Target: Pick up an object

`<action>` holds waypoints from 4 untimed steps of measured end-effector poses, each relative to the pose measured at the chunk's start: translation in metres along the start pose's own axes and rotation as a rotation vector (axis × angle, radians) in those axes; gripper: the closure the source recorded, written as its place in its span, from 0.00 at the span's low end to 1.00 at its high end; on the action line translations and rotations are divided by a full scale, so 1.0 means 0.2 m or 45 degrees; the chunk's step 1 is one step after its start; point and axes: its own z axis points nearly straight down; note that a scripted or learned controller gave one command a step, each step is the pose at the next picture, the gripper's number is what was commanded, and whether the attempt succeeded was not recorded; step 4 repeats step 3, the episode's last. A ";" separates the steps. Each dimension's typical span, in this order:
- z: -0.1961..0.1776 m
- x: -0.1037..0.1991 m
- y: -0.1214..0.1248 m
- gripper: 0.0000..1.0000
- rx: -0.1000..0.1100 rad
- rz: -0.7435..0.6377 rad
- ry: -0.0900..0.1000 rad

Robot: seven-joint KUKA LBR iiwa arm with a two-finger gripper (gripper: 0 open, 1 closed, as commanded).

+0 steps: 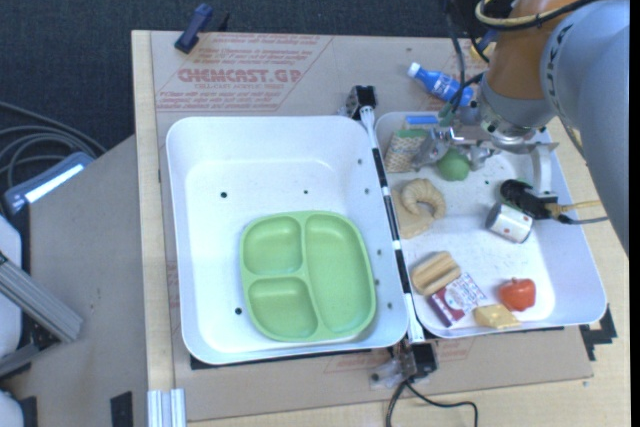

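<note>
The left bin (200,215) holds one pale green divided plate (307,274), smooth plastic with three compartments. The right bin (585,290) holds mixed items. The claw (452,153) is lowered at that bin's far end; its fingers are closed on a small round green ball (453,165). Just below the claw lies a tan, ring-shaped pastry (421,199). To its right rests a short metallic cylinder (509,221). Well below sit a bread-coloured block (435,271), a red tomato-like piece (517,293) and a yellow wedge (494,316).
</note>
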 end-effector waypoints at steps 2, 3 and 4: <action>-0.43 0.28 -0.30 1.00 -0.021 0.000 0.001; -0.68 0.49 -0.39 1.00 -0.023 0.000 0.000; -0.68 0.49 -0.39 1.00 -0.023 0.000 0.000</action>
